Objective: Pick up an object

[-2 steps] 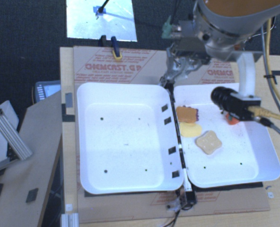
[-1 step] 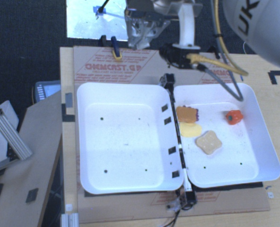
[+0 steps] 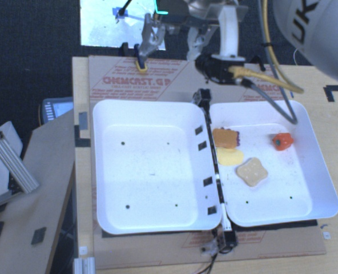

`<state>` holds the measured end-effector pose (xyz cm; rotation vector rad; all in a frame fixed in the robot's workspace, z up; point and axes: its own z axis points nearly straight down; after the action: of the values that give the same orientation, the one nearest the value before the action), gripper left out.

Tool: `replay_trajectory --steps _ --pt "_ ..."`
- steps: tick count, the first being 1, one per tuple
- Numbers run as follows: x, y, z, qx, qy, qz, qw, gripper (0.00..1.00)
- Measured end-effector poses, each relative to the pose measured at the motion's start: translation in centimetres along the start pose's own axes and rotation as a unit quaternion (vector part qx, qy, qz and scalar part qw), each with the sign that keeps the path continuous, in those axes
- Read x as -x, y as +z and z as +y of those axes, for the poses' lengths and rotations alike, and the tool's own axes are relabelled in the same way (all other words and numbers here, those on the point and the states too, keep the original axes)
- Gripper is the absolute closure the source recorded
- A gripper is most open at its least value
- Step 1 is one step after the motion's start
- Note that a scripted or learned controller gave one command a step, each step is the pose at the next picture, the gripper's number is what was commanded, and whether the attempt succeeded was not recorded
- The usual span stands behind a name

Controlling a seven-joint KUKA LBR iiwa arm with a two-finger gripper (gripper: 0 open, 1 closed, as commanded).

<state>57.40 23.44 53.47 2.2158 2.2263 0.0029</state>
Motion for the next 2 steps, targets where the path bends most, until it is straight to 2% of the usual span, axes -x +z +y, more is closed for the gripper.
replay_trajectory --steps 1,2 --pt "-0.03 -1.15 0.02 0.001 -0.001 0.001 1.0000 1.00" --pt "-0.04 -1.12 0.01 0.001 -0.002 0.001 1.0000 0.00"
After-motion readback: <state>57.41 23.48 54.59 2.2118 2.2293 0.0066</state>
